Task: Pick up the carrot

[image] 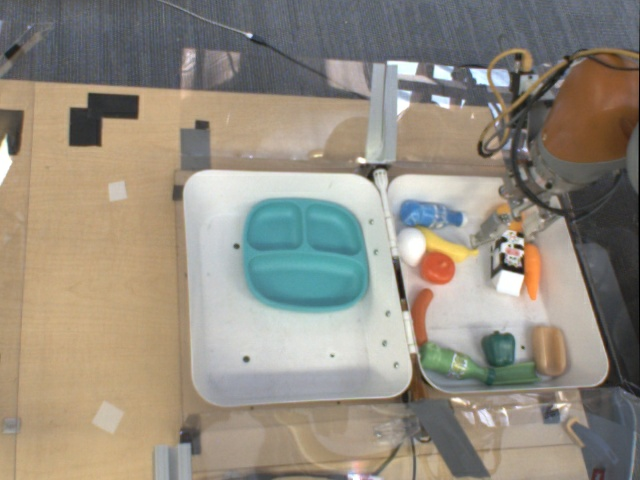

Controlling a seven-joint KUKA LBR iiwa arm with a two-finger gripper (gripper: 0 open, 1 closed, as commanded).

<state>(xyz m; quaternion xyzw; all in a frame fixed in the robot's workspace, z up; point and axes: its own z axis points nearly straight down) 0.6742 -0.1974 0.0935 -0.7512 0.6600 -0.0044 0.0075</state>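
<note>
Hand (pixel 515 218) hovers at the right bin's (pixel 592 368) far end, grip state unclear, holding nothing visible. Just below, the carrot (pixel 533 271) lies touching a small milk carton (pixel 509 260); closing there could catch the carton instead.

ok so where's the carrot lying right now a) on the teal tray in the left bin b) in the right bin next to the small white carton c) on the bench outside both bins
b: the carrot lies in the right bin, along the right side of the small white carton.
</note>
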